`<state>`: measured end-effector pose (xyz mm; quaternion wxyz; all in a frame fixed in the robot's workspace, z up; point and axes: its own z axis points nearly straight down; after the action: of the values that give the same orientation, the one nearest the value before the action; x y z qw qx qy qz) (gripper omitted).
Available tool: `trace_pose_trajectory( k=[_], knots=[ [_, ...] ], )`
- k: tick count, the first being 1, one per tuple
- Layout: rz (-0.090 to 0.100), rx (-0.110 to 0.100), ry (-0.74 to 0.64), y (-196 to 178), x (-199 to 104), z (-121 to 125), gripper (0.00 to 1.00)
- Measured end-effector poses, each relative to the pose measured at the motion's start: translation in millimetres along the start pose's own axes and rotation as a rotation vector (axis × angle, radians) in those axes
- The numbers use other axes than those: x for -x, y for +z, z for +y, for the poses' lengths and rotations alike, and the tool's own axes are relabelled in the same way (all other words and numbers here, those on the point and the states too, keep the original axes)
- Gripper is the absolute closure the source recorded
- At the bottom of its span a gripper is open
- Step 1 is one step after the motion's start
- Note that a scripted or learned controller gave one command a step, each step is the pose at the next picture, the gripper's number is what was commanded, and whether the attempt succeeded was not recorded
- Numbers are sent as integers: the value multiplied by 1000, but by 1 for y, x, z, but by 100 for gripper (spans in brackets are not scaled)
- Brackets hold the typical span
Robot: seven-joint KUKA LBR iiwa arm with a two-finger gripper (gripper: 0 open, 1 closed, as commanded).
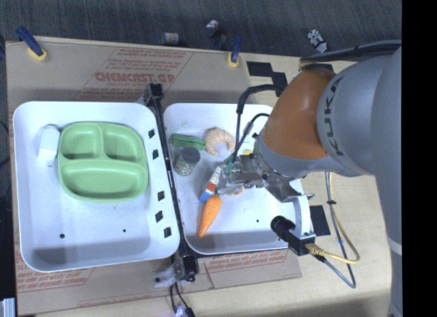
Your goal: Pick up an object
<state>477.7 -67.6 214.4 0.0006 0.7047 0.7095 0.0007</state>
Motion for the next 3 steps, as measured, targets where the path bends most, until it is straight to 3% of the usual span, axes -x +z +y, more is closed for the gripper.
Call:
trace_pose_trajectory(
  k=[1,2,3],
  knots=[
    [0,-4,2,12,27,-1,100],
    [-1,-1,3,4,108,1,100],
    [0,-1,2,4,108,1,0]
  ],
)
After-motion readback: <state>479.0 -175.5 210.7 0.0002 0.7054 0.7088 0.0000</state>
